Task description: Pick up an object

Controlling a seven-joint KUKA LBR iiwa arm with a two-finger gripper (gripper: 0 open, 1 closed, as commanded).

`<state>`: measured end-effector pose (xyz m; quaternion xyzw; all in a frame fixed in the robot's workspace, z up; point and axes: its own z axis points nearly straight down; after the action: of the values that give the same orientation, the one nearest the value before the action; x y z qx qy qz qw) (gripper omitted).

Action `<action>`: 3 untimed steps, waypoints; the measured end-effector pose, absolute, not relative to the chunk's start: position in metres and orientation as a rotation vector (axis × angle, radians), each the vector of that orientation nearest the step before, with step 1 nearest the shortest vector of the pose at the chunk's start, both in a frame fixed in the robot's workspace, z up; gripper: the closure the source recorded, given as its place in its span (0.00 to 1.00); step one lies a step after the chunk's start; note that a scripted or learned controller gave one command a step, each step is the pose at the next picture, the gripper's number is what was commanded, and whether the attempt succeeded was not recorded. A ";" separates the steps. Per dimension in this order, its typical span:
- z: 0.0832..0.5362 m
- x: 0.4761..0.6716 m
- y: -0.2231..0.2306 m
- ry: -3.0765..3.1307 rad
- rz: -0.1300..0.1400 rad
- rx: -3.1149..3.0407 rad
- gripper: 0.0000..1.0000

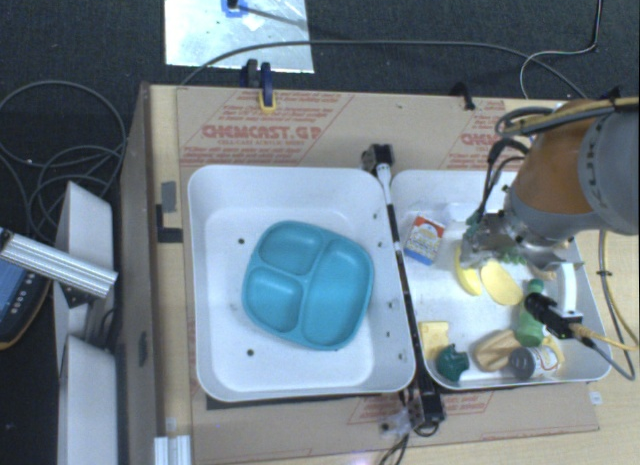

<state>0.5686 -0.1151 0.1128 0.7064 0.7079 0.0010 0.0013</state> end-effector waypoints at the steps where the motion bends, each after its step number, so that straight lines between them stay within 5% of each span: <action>1: 0.113 0.569 -0.115 2.223 0.003 2.217 0.00; 2: 0.123 0.569 -0.115 2.223 0.005 2.215 1.00; 3: 0.123 0.569 -0.115 2.223 0.005 2.215 0.00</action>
<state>0.5692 -0.1151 0.1233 0.7058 0.7084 0.0015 0.0016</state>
